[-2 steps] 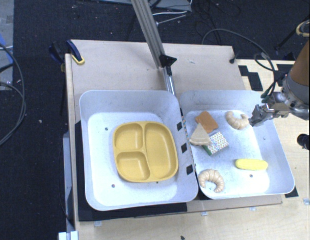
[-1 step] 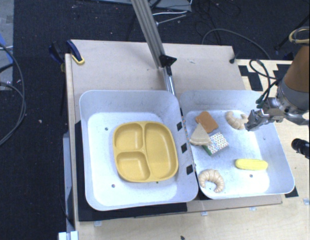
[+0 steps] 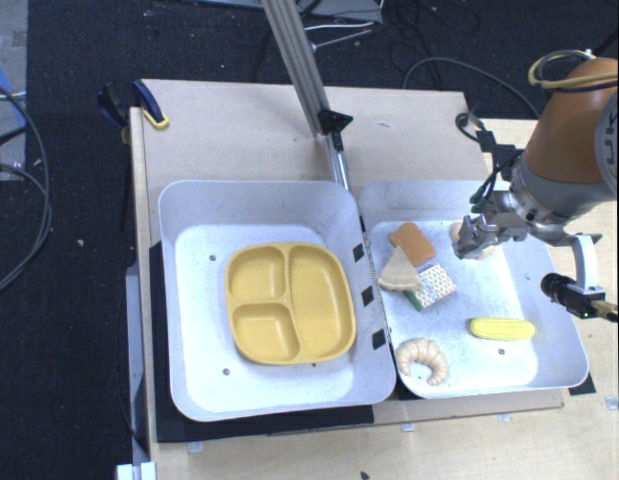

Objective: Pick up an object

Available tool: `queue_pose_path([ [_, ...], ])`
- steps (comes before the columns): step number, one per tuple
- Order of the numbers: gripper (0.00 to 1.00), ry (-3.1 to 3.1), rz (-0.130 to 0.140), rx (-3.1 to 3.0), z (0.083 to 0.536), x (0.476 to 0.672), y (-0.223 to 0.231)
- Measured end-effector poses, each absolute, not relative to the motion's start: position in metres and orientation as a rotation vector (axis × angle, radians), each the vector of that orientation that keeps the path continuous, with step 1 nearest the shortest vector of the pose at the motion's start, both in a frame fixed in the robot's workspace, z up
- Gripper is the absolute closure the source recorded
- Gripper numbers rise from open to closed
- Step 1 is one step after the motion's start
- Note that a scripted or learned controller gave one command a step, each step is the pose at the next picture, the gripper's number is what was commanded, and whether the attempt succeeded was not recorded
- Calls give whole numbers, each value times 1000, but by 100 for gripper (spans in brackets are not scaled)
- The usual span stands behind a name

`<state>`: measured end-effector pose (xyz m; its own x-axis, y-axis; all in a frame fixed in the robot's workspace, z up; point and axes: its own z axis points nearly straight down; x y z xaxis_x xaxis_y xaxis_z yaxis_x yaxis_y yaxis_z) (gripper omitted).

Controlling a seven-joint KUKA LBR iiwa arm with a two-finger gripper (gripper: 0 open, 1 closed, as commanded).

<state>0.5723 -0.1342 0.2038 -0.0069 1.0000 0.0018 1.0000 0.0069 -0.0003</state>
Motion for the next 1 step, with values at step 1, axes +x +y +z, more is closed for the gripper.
queue_pose_path([
  [1,100,-2229,-3,-2212,199,586,-79],
])
